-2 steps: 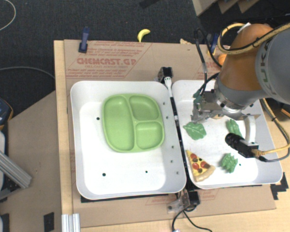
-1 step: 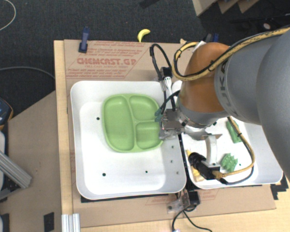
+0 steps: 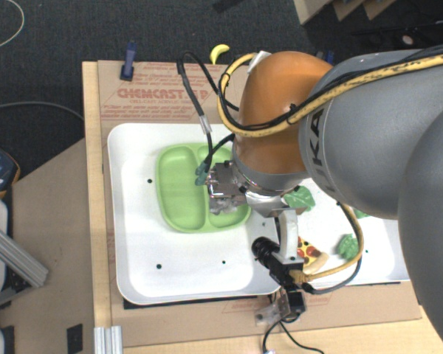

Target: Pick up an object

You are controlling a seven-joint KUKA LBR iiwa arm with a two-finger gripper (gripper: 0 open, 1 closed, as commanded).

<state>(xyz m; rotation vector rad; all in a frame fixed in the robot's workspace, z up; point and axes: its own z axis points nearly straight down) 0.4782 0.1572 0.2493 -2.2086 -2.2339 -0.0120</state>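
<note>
Gripper (image 3: 220,192) sits low over the green tray's (image 3: 181,190) right compartment in the left bin (image 3: 133,220), can't tell its state or any grasp, so pick looks unfinished; pizza slice (image 3: 308,254) lies right of the tray.

Single fixed camera, mounted above the desk (image 3: 100,198), angled down obliquely; left white bin (image 3: 133,234) seen close, arm (image 3: 369,124) entering from the right.

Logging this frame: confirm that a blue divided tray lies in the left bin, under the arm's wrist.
Wrong on colour. The camera view shows the divided tray is light green, not blue. It does lie in the left bin, partly under the arm's wrist.
</note>
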